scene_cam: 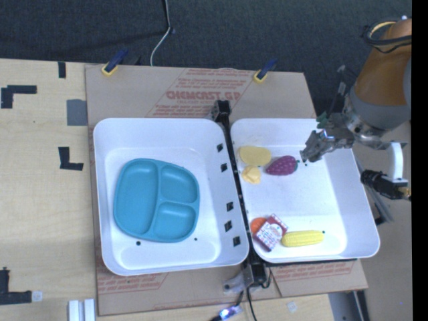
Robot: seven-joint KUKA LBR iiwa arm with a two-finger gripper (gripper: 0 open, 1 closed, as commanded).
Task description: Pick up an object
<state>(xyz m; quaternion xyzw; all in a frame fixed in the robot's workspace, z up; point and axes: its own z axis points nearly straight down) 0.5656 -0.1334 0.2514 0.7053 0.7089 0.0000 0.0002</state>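
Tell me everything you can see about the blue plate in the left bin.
The blue plate is a light-blue, rounded-square divided plate that looks like smooth plastic, with three compartments: one long one along its left side and two smaller ones on its right. It lies flat and upright on the floor of the left bin, slightly rotated. Nothing rests in it or touches it.

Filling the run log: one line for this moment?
gripper: over right bin | nearest: purple toy | holding: nothing seen

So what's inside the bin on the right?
The right bin holds a purple toy, two yellow pieces and by the divider, a corn cob, and a red-and-white packet lying over something orange, which is mostly covered.
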